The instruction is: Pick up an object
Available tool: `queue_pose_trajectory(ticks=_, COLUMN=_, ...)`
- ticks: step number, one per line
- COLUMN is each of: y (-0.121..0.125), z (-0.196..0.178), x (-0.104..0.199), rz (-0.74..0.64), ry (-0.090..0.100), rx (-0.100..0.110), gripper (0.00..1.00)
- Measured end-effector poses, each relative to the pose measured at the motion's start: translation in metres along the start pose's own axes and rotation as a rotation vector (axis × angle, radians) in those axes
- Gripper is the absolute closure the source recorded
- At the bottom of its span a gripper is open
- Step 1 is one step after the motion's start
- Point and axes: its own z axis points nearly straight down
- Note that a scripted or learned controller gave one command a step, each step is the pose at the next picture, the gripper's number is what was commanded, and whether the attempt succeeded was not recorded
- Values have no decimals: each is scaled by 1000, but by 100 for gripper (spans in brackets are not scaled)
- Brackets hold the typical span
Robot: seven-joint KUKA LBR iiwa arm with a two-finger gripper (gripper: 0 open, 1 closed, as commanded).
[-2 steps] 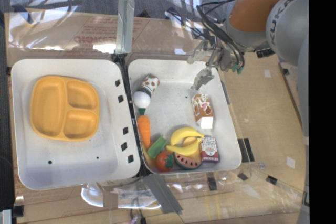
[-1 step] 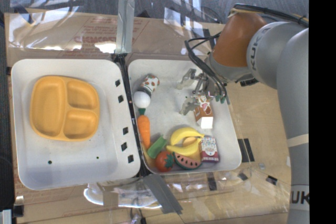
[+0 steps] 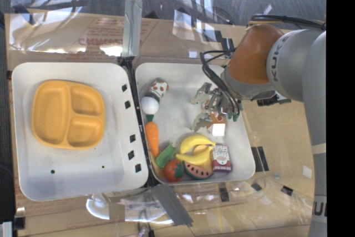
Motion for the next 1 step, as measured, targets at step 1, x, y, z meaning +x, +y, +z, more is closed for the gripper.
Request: queue_pose_trajectory(ticks=1, y=2, z=-12, x=-2, rz=-8, ry=-5, rx=0, gripper=100)
